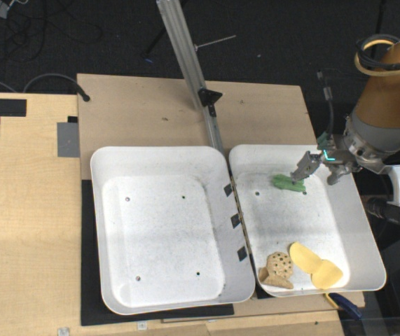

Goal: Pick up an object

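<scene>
The end effector [319, 170] hovers with fingers apart beside the green object [287, 183] at the far side of the right bin [368, 257]. It looks small, flat and light; grip across its narrow middle.

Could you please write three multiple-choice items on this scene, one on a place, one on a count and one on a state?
1. Where does the green object lie?
A. far part of the right bin
B. left bin
C. on the bench outside the bins

2. How many objects lie in the right bin?
A. one
B. three
C. five

3. Where is the gripper?
A. low over the right bin, beside the green object
B. over the left bin
C. far above the bench

Answers: 1 A, it rests near that bin's far wall. 2 B, green object, yellow object, speckled tan object. 3 A, one finger reaches down next to the green object.
</scene>
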You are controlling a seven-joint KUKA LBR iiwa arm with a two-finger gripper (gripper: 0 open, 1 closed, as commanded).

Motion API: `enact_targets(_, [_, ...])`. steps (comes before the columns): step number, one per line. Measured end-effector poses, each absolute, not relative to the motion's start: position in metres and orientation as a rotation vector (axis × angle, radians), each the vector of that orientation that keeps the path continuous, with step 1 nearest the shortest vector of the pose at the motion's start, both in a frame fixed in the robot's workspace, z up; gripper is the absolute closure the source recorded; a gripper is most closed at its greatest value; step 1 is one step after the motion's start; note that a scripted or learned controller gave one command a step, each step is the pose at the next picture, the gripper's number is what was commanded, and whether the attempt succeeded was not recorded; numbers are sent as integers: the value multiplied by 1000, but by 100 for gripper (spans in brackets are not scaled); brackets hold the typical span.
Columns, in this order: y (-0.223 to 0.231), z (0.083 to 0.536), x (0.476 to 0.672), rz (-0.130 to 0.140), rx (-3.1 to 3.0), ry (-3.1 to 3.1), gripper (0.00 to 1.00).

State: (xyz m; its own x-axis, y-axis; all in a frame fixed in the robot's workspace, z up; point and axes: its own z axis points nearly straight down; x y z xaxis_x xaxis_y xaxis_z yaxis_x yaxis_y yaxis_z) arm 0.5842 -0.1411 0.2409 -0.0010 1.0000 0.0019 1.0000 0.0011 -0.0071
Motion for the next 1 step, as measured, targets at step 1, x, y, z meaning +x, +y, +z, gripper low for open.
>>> enact_targets(1, [-142, 243, 585, 2, -2220, -2219, 0])
